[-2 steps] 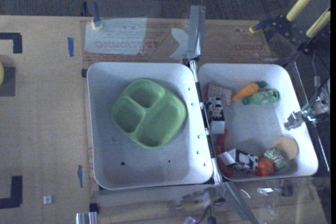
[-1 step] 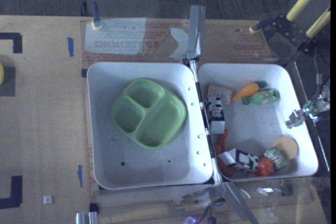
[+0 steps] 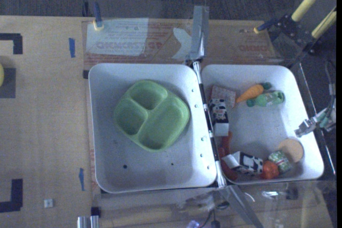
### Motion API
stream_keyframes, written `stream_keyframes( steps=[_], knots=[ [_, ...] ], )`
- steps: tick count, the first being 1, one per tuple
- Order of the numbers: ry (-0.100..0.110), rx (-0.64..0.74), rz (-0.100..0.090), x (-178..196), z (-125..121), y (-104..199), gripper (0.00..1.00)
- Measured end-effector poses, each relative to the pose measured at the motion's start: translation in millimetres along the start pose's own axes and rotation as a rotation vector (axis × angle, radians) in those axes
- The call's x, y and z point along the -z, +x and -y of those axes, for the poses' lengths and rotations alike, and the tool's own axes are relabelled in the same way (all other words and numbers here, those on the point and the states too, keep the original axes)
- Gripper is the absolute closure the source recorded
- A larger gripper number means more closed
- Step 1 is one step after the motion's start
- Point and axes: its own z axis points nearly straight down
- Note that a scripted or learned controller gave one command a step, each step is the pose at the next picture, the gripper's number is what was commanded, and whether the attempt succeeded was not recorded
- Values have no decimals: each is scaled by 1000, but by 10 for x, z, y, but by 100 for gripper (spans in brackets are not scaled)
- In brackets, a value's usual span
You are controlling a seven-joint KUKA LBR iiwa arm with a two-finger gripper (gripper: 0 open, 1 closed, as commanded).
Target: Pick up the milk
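The claw (image 3: 310, 125) sits at the right rim of the right bin (image 3: 267, 73); I cannot tell how it is set. A cow-patterned milk carton (image 3: 218, 113) lies against that bin's left wall, and another carton (image 3: 247, 162) lies near the front beside a tomato (image 3: 270, 170). A carrot (image 3: 249, 93) lies farther back. The left bin (image 3: 107, 163) holds a green divided plate (image 3: 152, 115).

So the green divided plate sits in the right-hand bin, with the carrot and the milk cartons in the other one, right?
Not quite. The camera view shows the green divided plate in the left bin. The carrot and the milk cartons lie in the right bin.
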Motion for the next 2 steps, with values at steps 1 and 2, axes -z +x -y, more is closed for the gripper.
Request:
stream_keyframes(
  steps=[1, 2],
  knots=[
    [0, 112, 0, -54, -4, 5, 100],
    [-1, 511, 0, -139, -11, 28, 100]
  ],
)
